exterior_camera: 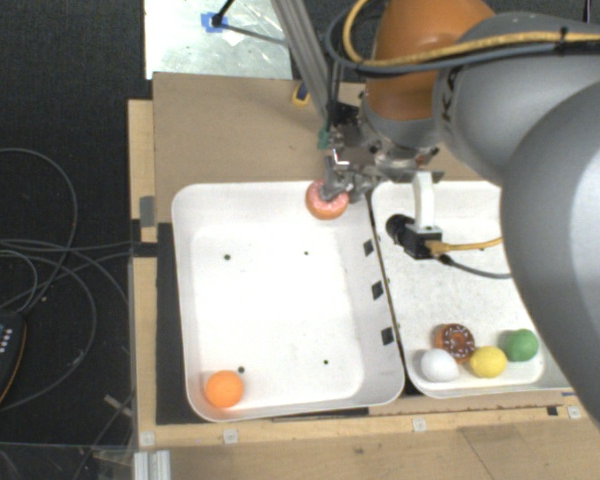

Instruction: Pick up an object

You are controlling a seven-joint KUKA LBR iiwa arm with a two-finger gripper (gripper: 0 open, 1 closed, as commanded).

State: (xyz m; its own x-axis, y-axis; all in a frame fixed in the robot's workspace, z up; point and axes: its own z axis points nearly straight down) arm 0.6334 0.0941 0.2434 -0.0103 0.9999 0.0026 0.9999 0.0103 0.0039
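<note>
A pink, ring-shaped object [326, 204] sits at the far right corner of the left bin [195, 268], right under my gripper [337, 186]. The gripper comes down onto its upper edge and hides part of it. An orange ball [223, 388] lies in the near left corner of the same bin. In the right bin [460, 258], near the front edge, a brown sprinkled doughnut [455, 340], a white ball [439, 365], a yellow ball [488, 361] and a green ball [521, 345] lie close together.
The grey arm with its orange band [420, 28] covers the back and right side of the right bin. A black fitting with a yellow cable [420, 238] hangs over that bin. The wall between the two bins [380, 288] runs just right of the gripper.
</note>
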